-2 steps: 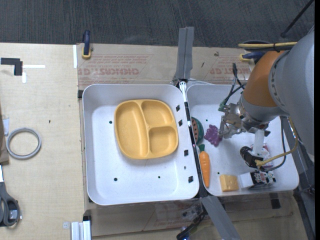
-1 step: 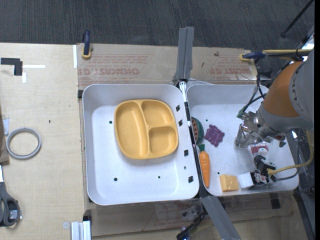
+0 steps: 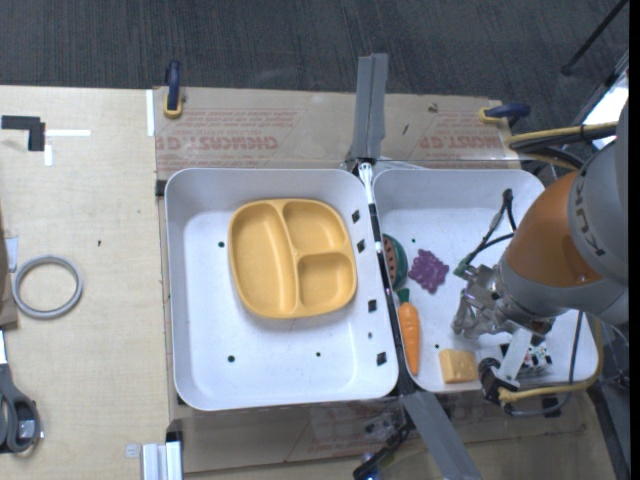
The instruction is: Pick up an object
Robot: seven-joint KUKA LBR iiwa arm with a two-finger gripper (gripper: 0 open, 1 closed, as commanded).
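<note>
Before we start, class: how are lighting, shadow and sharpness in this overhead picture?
Camera view: even, soft light; the yellow divided plate and carrot look sharp; faint shadow along the left bin wall; the arm's orange band near the lens looks softer, shading the right bin beneath it.

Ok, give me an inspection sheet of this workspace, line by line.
Surface: two shallow white bins, left bin and right bin, on a tan bench.
Job's things: orange toy carrot, purple grape bunch, yellow cheese-like block and watermelon slice in the right bin.
Clutter: yellow three-compartment plastic plate in the left bin.
Grippers: gripper low over the right bin; grasp state unclear.
Cables: black cable beside the wrist.
Surroundings: grey tape ring, clamps at the bench's back edge.
</note>
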